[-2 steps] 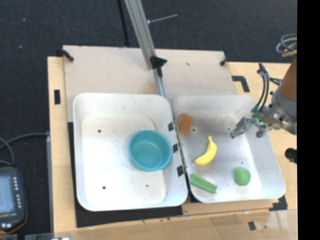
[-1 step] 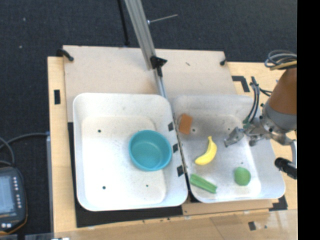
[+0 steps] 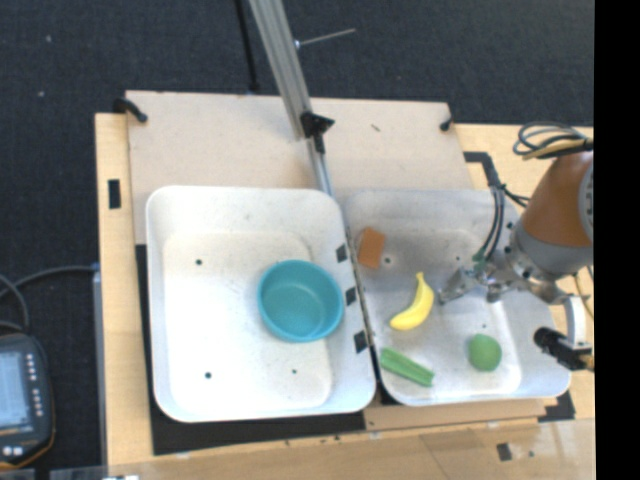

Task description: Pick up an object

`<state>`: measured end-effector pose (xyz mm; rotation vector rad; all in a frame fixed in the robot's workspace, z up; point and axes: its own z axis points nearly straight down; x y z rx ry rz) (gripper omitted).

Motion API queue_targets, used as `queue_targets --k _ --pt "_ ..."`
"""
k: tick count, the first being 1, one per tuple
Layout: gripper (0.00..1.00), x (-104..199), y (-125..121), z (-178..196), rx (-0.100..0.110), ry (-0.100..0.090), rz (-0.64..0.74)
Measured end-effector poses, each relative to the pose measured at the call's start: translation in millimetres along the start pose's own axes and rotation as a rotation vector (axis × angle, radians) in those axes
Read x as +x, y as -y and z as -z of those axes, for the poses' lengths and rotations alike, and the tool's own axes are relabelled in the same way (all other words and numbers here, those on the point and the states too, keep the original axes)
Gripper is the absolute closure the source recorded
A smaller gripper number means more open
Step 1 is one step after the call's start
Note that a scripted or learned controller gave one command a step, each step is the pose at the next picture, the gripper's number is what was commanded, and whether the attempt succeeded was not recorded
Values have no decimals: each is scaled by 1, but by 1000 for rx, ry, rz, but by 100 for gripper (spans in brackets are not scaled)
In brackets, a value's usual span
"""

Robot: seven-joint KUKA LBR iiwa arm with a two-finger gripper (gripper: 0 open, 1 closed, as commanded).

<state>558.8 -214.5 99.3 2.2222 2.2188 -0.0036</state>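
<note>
The gripper [image 3: 462, 285] is seen low in the right bin [image 3: 425, 218], at three o'clock from the banana [image 3: 414, 305]; its finger state cannot be told. A green ball [image 3: 484, 352] lies at five o'clock.

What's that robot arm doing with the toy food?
The robot arm reaches in over the right bin, and its gripper hangs just right of the yellow banana. Nothing is in its grip yet. An orange block, a green cucumber-like piece and a green ball lie in that bin too. A blue bowl sits in the left bin.
</note>
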Motion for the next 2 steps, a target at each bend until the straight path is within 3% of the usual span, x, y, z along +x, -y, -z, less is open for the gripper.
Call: queue_targets --k 1,2 --pt "100 -1 -2 13 -6 0 -3" --pt "100 -3 -10 76 -9 0 5"
